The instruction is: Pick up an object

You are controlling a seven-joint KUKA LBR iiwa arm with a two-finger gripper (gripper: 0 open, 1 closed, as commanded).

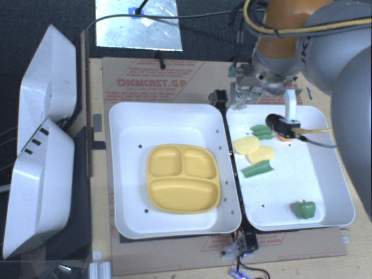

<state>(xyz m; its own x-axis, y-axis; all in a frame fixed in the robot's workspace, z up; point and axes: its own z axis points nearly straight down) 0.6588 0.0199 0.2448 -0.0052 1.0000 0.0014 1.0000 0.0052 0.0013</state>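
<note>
In the left bin (125, 173), a smooth three-compartment yellow plate (183, 178), seemingly plastic.

Fixed overhead view (slanted) onto both bins (174, 112).

The worktop (93, 86) carries a brown cardboard sheet (151, 80) printed with red lettering. Two shallow white bins sit on that sheet side by side, their inner rims touching: the left bin (125, 173) and the right bin (331, 179). At the far edge lies a shiny silver sheet (136, 16), with black cables (116, 17) trailing across it.
</note>
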